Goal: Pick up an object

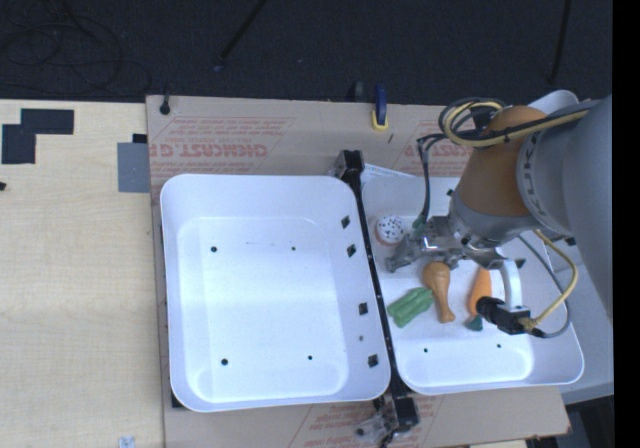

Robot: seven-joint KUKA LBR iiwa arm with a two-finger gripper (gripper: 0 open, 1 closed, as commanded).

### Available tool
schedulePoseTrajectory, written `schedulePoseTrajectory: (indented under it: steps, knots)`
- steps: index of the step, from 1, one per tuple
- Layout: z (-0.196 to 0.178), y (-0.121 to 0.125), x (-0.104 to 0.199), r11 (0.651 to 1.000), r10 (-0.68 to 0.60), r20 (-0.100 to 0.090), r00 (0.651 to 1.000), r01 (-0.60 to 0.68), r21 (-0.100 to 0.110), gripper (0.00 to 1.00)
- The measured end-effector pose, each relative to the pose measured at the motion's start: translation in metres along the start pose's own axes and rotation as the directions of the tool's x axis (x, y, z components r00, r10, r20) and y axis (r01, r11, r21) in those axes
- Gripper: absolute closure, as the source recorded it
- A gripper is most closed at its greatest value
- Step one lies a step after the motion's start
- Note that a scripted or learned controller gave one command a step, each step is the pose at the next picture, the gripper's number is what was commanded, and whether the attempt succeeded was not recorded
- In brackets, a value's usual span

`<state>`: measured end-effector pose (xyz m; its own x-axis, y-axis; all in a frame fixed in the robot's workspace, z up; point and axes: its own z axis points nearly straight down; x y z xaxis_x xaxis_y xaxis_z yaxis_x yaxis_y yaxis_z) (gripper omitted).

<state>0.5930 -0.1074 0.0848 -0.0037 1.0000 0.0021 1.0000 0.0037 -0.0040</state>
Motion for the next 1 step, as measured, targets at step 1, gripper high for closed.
schedulePoseTrajectory:
  steps: [1]
  knots:
    - [-0.0124,-0.0009,-0.0032,1.0,0.005,0.001,1.0,-0.005,0.0,1.0]
